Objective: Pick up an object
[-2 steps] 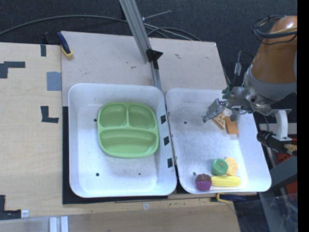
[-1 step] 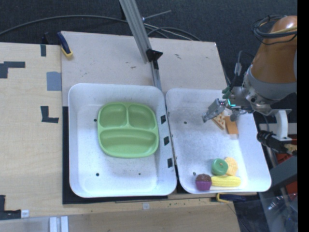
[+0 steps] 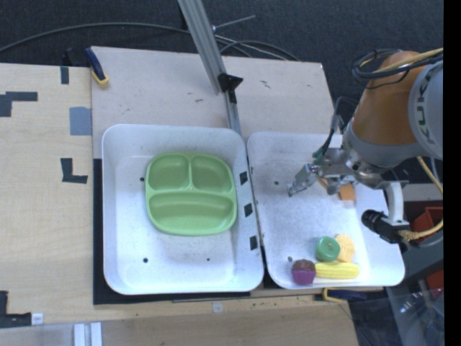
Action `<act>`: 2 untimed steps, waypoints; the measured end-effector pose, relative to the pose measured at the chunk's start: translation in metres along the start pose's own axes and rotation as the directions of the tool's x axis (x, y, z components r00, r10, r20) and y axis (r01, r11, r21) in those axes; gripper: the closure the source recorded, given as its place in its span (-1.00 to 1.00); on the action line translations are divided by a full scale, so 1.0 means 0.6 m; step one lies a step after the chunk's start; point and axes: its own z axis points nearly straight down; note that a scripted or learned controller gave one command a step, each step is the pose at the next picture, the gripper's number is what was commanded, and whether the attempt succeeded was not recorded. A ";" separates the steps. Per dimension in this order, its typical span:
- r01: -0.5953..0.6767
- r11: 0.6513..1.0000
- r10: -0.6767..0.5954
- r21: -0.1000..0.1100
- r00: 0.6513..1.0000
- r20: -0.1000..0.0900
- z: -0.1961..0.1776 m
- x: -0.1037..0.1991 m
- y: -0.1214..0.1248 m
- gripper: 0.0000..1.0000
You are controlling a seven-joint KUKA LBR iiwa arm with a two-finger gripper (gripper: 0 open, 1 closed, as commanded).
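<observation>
- From my feed the arm point(image 3: 392, 114) comes in from the right, hanging over the right bin point(image 3: 288, 215), orange band up top.
- The gripper point(image 3: 301, 184) sits over the upper-middle part of that bin, pointing toward the divider between the two bins. I honestly can't tell how the jaws stand, too small and blurry from up here, and I see nothing clearly held between them.
- There's a small orange block point(image 3: 347, 192) just beside the wrist hardware; whether it's lying on the bin floor or touching the arm, I can't say.
- The rest of the pickable stuff is bunched in the near right corner of the right bin: a green round piece point(image 3: 328, 248), a yellow-orange lump point(image 3: 346, 248) touching it on the right, a toy corn cob point(image 3: 337, 270) below those, and a purple-topped piece point(image 3: 303, 271) just beside the cob's left end. All well apart from the gripper.
- The left bin point(image 3: 126, 251) has a green divided plate point(image 3: 191, 194) lying flat, roughly in the middle.
- Both bins sit side by side on the worktop point(image 3: 43, 193).
</observation>
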 end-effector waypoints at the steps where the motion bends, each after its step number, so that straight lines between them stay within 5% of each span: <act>1: -0.001 1.000 0.001 0.000 1.000 0.000 0.099 -0.015 -0.004 -1.00; 2: 0.000 1.000 0.000 0.001 1.000 0.000 0.207 -0.017 -0.008 -1.00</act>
